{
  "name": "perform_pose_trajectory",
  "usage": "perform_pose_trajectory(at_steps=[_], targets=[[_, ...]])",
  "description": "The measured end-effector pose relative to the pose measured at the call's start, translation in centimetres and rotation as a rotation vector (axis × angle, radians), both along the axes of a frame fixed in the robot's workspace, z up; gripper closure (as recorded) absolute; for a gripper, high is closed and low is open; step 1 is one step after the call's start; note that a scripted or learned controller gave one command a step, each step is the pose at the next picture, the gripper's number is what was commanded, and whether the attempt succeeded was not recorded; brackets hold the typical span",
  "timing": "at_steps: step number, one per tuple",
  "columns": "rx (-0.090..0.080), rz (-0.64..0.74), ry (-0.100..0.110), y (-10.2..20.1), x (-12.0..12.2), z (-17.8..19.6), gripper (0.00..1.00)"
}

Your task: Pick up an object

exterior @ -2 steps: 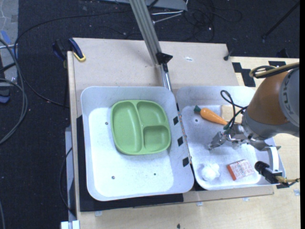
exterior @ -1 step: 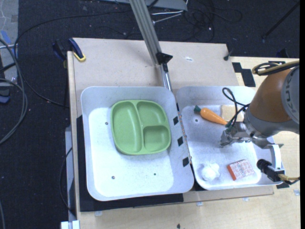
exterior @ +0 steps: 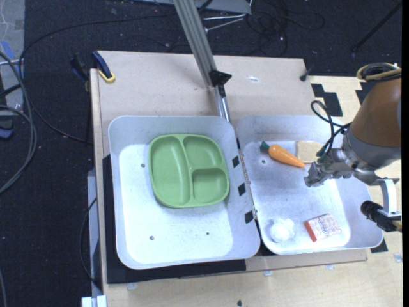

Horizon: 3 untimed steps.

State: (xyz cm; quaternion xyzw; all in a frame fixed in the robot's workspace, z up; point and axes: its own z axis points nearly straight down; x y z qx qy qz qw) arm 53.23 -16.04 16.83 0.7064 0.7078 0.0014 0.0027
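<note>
Gripper (exterior: 317,173) in right bin (exterior: 358,238), fingers' state can't tell; carrot (exterior: 285,157) just left of it, long axis running left-right.

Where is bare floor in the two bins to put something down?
Left bin: free strip below the green divided plate. Right bin: free middle, between carrot and white ball. Crowded near the claw, beige piece and red packet.
</note>
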Motion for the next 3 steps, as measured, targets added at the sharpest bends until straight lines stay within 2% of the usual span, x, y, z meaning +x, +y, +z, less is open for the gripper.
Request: perform_pose_trajectory(at_steps=[1,2,3], targets=[[0.000,0.002,-0.001,0.6,0.5,6.1,1.00],[0.001,0.001,0.003,0.7,0.6,7.5,1.00],[0.003,0.006,0.005,6.5,0.5,8.3,1.00]])
